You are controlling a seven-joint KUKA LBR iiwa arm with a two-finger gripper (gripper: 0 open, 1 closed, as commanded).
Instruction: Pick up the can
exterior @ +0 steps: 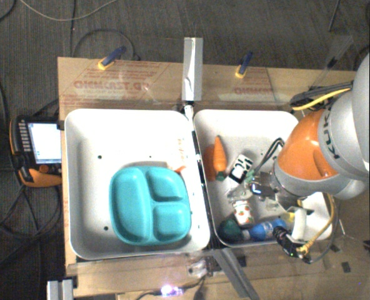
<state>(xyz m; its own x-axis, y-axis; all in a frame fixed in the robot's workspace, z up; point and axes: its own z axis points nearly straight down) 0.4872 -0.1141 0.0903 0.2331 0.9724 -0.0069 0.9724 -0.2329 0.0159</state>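
Beneath the tool [249,195], low over the right bin [269,119], the small can [243,214] lies just under its tip, not lifted. Whether it is clenched cannot be told; pickup looks undone.

Dark grey carpet [172,11] (crossed by loose cables [44,8]) surrounds a plywood bench [125,83]; a handheld control pendant [36,150] rests at its left.
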